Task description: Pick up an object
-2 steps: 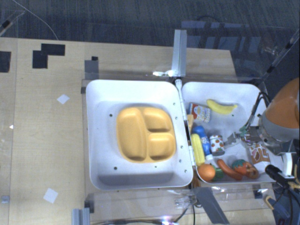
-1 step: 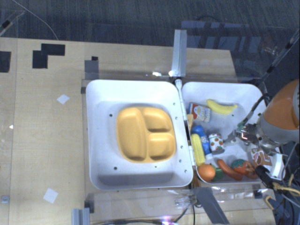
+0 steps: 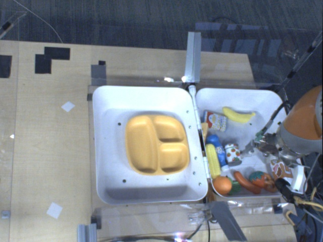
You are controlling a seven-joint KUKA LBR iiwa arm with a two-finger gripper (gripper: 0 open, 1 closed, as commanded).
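Camera view looks down on the bench (image 3: 45, 150), where two white bins sit side by side. The left bin (image 3: 108, 150) holds a yellow divided tray (image 3: 155, 144), the largest thing present: stiff moulded plastic, light, but wide and smooth, so I judge it a poor fit for a two-finger grip except at its rim.

The right bin (image 3: 265, 101) carries a heap of small toy foods along its left and near walls. The arm (image 3: 303, 127) reaches in from the right, and its gripper (image 3: 262, 144) hangs low over the middle of this bin; whether it is spread or closed I cannot tell from this angle, and nothing can be seen held.

Of the small things, the banana (image 3: 238, 115) lies apart near the far wall, curved, probably hard light plastic; taking it across the thin middle looks safest. The corn cob (image 3: 213, 161) lies against the left wall, long and round, likely to roll unless pinched across its width. The carrot-like piece (image 3: 246, 181) rests near the front wall, touching its neighbours. The orange ball (image 3: 222, 185) sits in the front left corner, smooth and round, so I would expect it to slip. A small spotted carton (image 3: 232, 154) stands just beside the gripper and seems the nearest candidate, boxy and flat-sided.
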